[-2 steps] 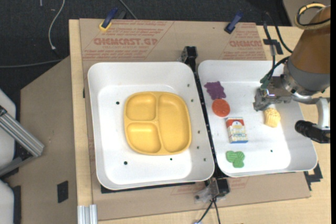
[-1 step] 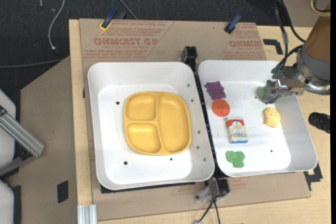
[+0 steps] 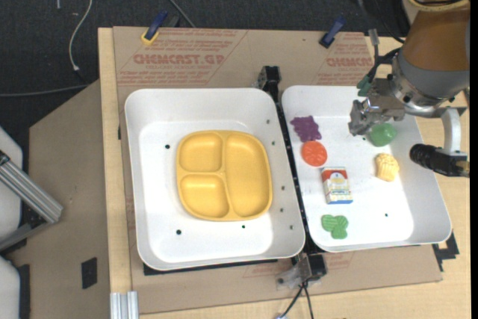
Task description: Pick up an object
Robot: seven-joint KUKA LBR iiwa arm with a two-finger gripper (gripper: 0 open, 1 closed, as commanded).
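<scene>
My gripper (image 3: 364,122) hangs over the upper part of the right bin (image 3: 426,224), reaching in from the right. A round green toy (image 3: 385,135) lies right beside it on its lower right, partly hidden by it; I cannot tell if they touch. A purple grape cluster (image 3: 305,128) and an orange disc (image 3: 314,154) lie to the gripper's left. Lower down are a small red, white and blue carton (image 3: 337,185), a pale yellow lump (image 3: 386,166) and a green leafy toy (image 3: 334,225).
The left bin (image 3: 149,123) holds a yellow divided plate (image 3: 224,174). A black clamp (image 3: 269,76) sits at the top between the bins. Blue clips (image 3: 154,28) pin the cardboard sheet under the bins. Bare floor shows in the right bin's lower right.
</scene>
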